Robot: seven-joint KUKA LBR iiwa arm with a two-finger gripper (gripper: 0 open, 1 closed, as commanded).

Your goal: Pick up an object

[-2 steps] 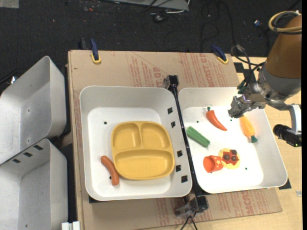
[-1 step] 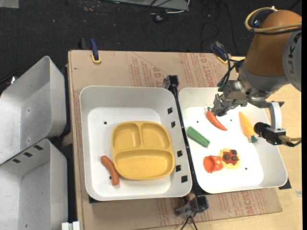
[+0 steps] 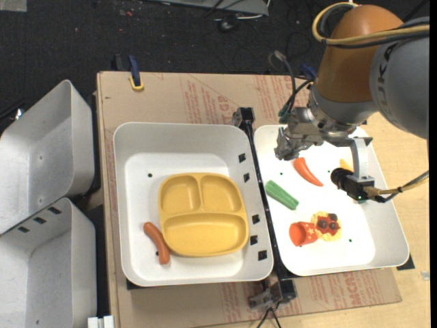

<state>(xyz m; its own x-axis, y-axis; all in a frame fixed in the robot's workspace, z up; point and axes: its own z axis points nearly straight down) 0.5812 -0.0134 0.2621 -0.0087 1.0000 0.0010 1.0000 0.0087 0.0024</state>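
Note:
My gripper (image 3: 289, 147) hangs over the far left part of the right bin (image 3: 382, 241). Just to its right and a little nearer lies an orange chili-shaped piece (image 3: 308, 171), its upper end close to the gripper. A green oblong piece (image 3: 281, 195) lies below the gripper near the bin's left wall. Toward the front of the bin sits a red and yellow toy (image 3: 316, 228) with dark spots. I see nothing held in the gripper.
The left bin (image 3: 136, 251) holds a yellow divided plate (image 3: 203, 214) and a brown sausage (image 3: 157, 242) at the plate's front left. A small yellow piece (image 3: 346, 164) peeks out beside the arm's white bracket (image 3: 360, 157) and black cable fitting (image 3: 343, 180).

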